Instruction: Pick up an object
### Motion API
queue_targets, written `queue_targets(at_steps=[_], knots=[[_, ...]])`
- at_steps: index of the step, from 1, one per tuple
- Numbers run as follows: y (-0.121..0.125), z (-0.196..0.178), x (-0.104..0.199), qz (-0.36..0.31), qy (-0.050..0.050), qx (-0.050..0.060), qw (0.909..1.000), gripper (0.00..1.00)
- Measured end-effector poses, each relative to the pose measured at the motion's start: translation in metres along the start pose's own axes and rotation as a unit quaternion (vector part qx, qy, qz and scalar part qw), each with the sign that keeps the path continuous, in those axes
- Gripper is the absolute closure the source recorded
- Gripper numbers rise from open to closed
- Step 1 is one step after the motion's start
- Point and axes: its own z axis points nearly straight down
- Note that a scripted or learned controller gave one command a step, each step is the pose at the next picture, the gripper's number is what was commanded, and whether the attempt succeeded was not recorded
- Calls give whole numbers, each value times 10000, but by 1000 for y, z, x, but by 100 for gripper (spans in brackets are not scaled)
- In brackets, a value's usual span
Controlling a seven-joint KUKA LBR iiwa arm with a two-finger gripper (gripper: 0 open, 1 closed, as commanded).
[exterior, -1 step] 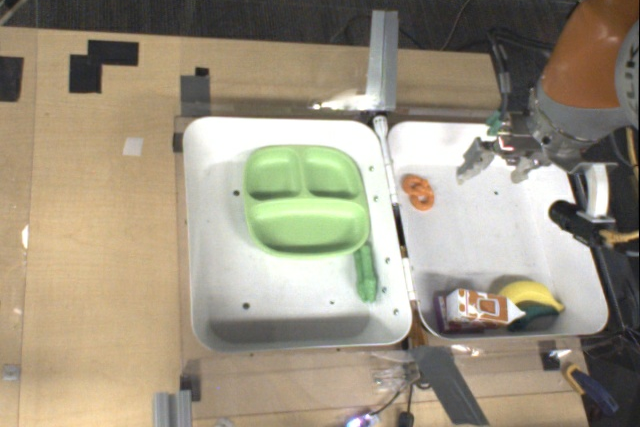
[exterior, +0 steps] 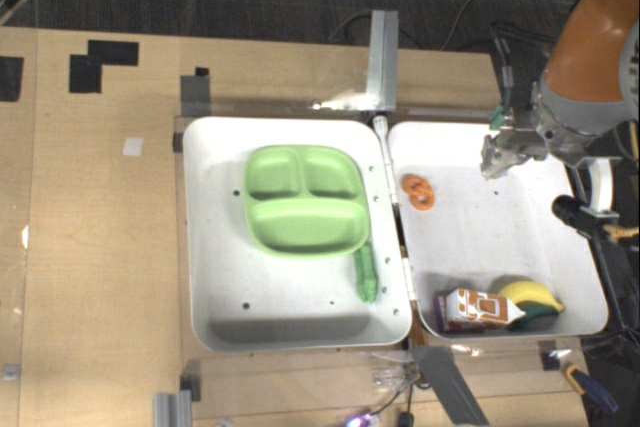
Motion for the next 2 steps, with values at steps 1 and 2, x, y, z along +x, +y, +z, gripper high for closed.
queue_targets(at_steps=[1, 2], knots=[[0, 0, 0, 1, 0, 0, 10000, 0], [26, 44, 50, 384, 0, 18, 9993, 0]])
